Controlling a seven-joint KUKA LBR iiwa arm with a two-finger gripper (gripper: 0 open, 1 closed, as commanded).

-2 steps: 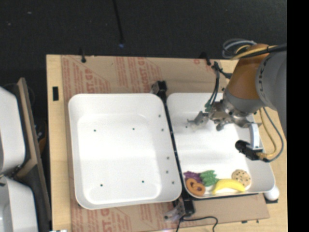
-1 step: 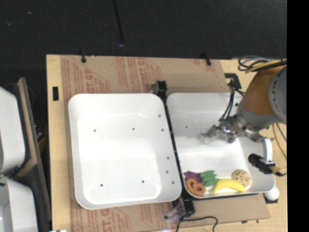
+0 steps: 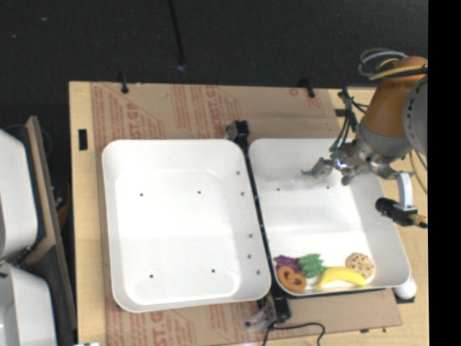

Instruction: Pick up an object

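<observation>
Tool (image 3: 333,169) hovers over right bin (image 3: 310,211), nothing gripped.

Both bins (image 3: 180,222) were white; the banana (image 3: 340,277) yellow, the grapes (image 3: 285,263) purple, the cookie (image 3: 359,265) tan with dark specks, the tabletop (image 3: 180,110) brown with red print.

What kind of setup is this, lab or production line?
Most likely a lab bin-picking test bench. Two shallow white bins sit side by side, left bin and right bin, on a cardboard-covered bench; toy food lies in the right bin, with the robot arm above it.
</observation>
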